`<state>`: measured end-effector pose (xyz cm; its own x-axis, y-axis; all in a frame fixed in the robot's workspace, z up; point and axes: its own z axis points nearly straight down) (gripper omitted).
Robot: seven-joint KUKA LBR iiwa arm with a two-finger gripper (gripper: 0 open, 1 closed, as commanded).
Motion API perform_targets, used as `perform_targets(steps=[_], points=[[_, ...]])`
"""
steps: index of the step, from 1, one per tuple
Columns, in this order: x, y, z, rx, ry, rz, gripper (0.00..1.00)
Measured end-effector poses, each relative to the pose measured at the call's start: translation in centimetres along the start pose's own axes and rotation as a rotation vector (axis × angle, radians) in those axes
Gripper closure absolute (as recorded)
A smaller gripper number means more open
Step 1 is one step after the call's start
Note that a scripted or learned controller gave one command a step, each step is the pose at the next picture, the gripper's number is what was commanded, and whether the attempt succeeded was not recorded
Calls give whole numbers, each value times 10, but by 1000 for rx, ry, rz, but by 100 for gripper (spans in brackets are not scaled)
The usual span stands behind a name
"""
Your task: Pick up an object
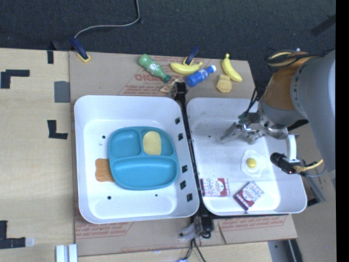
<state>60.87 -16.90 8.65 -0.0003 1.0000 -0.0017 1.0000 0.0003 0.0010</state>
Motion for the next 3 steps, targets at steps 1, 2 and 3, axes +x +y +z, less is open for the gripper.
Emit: perform_targets(steps=[1,2,3], points=[[60,-36,-6,2,3,-1,0],[75,-7,-24,1,1,-1,0],[75,-8,-24,2,1,0,0]])
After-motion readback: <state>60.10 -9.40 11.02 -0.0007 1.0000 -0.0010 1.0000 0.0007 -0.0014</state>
